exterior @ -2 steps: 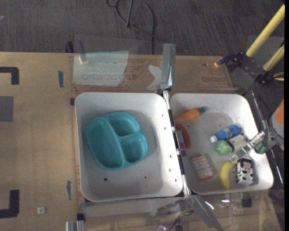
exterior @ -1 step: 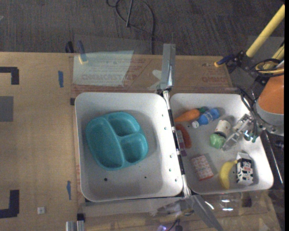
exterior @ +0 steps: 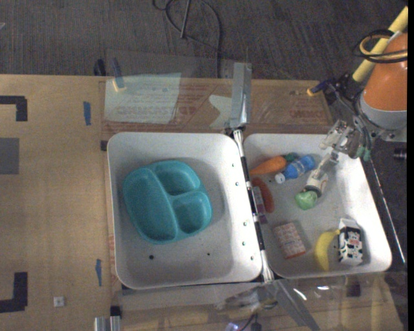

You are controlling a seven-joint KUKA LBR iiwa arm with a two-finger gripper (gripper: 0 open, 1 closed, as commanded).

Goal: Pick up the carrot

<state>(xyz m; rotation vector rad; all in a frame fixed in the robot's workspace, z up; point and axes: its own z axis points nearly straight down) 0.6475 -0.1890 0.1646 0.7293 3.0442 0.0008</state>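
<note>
Looking down, we see our gripper at the right bin's two o'clock, grip unclear; the carrot lies untouched at ten o'clock.

Tan wooden tabletop across most of the view, under even, soft light. Dark grey carpeted floor along the 12 o'clock edge, crossed by a black cable looping near 12. Black angular markings at 9 and 7 o'clock. Short blue tape strips at 10 and 7. Clear plastic sheet over a printed label at 11 to 12 o'clock, faintly glaring. Two white bins side by side at centre.
</note>
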